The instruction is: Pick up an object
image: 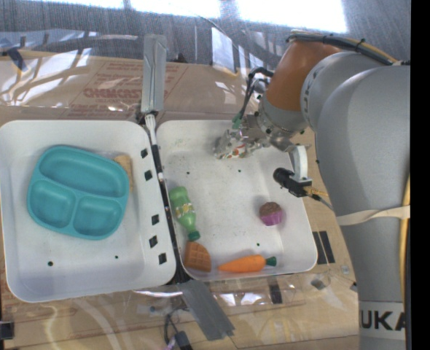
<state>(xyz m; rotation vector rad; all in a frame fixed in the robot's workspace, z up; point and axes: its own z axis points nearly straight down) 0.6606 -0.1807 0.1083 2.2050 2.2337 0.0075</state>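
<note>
The tool [233, 146], fingers' state indiscernible, sits low in the right bin [302, 257] near a purple cupcake [271, 213].

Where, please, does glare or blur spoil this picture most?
In the camera view, glare washes out the top edge and streaks the brown board behind the bins; the pincer over the right bin is blurred and its fingers unreadable, while the teal tray, carrot and green bottle stay fairly sharp.

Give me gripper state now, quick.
gripper: low over the right bin, near its far edge. Open or shut cannot be told, nor whether it holds anything.
</note>
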